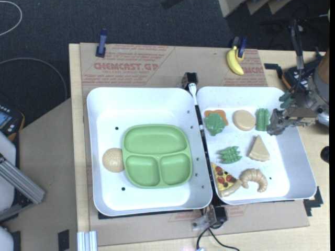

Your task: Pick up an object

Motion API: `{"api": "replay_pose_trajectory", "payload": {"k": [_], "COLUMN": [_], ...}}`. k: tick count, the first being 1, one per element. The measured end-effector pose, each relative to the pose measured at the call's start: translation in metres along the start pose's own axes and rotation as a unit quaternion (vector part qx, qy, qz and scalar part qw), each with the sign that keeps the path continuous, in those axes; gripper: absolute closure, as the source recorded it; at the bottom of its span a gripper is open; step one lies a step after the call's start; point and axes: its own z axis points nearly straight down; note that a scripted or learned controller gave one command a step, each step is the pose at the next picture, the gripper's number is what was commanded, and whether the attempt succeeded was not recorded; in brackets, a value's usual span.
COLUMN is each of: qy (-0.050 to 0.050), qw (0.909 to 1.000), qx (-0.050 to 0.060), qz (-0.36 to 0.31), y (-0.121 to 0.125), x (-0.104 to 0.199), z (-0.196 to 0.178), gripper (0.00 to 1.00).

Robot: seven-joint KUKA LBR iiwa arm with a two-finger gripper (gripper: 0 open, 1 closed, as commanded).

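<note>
The arm is reaching in from three o'clock and the gripper (276, 124) is hanging low over the right bin (298, 161), toward its two-o'clock corner, with its dark tip just beside the green stalk-like toy (262, 118) — so this looks like the approach step of a pick, with nothing lifted yet. How far the pincer is standing open cannot be told from here, since its tip is reading as one dark mass, and nothing is showing between its parts. The next move is probably calling for a short shift toward nine o'clock to centre over the green stalk, then a straight descent and a close, though the round tan biscuit (243, 120) lying just beside it may be crowding the grasp. The right bin is also holding a broccoli piece (214, 123) at its eleven o'clock, a tan wedge (259, 149) near its middle, a small leafy green piece (229, 153) at nine o'clock of that wedge, and a pizza slice (224, 178) touching a croissant (255, 178) at six o'clock. The left bin (104, 109) is carrying a green divided tray (157, 155) — all of its compartments bare — with a pale bun (113, 160) touching the tray's nine-o'clock edge.
</note>
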Motion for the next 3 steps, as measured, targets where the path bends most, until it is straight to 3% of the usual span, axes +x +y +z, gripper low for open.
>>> {"api": "replay_pose_trajectory", "payload": {"k": [1,2,3], "qy": [-0.002,0.001,0.004], "qw": [1.0000,1.0000,1.0000], "qx": [-0.004,0.000,-0.001], "qz": [0.002,-0.002,-0.006], "y": [0.001,0.040,0.097], "x": [-0.111,-0.144,-0.138], "z": [0.013,0.134,0.257], "gripper": [1.00,1.00,1.00]}}
